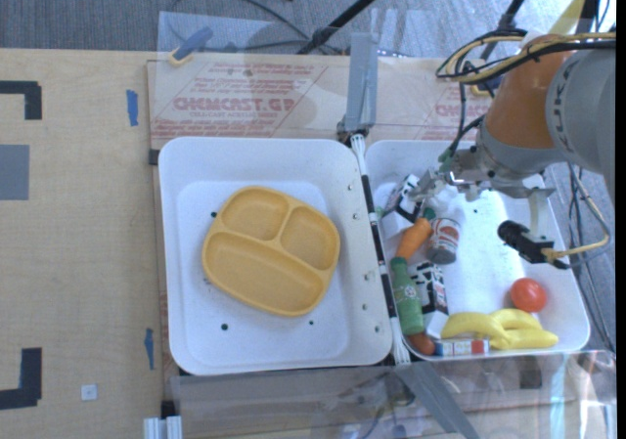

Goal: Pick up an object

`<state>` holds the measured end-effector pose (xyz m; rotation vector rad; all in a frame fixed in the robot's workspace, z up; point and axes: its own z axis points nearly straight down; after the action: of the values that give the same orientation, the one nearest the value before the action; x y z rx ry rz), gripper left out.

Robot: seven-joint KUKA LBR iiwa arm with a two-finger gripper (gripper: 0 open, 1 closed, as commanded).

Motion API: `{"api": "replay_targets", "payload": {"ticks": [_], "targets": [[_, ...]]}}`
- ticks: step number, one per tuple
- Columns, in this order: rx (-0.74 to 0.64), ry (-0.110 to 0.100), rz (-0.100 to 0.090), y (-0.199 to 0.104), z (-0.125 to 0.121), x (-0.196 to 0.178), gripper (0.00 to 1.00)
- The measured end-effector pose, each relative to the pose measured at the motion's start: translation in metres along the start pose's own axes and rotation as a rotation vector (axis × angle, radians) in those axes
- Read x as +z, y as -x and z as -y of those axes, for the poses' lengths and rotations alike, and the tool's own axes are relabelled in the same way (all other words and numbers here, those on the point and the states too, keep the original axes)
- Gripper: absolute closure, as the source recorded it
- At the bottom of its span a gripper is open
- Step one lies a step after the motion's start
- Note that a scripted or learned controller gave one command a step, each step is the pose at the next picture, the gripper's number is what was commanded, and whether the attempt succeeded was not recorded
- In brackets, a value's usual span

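My gripper (416,189) hangs over the far left part of the right bin (572,276), just above an orange carrot (416,235) and a small silver can with a red label (445,240). I see nothing clearly held in it. Nearer the front lie a green bottle (406,296), a black-and-white item (433,288), a yellow banana (499,328) and a red-orange ball (528,294).
The left bin (186,232) holds a yellow divided plate (271,249). A raised divider (377,251) separates the two bins. A small striped item (460,348) lies along the right bin's front wall. The arm (548,105) comes in over the right bin's back right.
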<state>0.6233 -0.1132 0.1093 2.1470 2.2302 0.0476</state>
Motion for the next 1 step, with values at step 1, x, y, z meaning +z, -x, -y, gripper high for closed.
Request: {"api": "replay_targets", "payload": {"ticks": [1], "targets": [[-0.083,0.001,0.001,0.0014,0.0149,-0.0004,0.00]]}}
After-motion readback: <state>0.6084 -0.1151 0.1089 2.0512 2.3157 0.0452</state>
